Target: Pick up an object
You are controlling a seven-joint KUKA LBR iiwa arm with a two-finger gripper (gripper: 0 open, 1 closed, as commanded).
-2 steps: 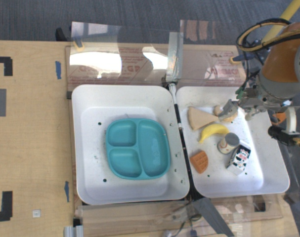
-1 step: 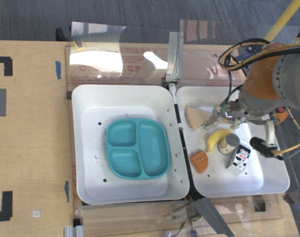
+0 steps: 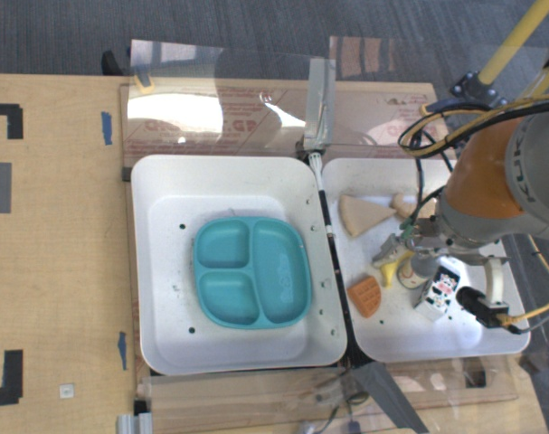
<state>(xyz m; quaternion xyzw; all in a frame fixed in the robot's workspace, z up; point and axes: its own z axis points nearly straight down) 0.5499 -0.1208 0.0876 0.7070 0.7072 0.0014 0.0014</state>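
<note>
Pick not done as far as the view shows. The hand (image 3: 406, 253) is low in the right bin (image 3: 491, 344), among the items; whether it is open, closed or gripping anything cannot be told, the wrist hides it.

Candidate objects: a yellow piece (image 3: 389, 270) right at the hand, an orange waffle-shaped toy (image 3: 365, 295) just left and nearer the camera, a beige wedge (image 3: 363, 212) left and beyond, a black-and-white item (image 3: 440, 292) just right. All appear to rest on the bin floor. Left to do: secure one, lift.

Left bin (image 3: 156, 242), well left of the hand, holds a teal divided plate (image 3: 251, 271). Surface (image 3: 52, 242) is light wood with black and blue tape marks; clear panels stand behind the bins; grey floor beyond.
</note>
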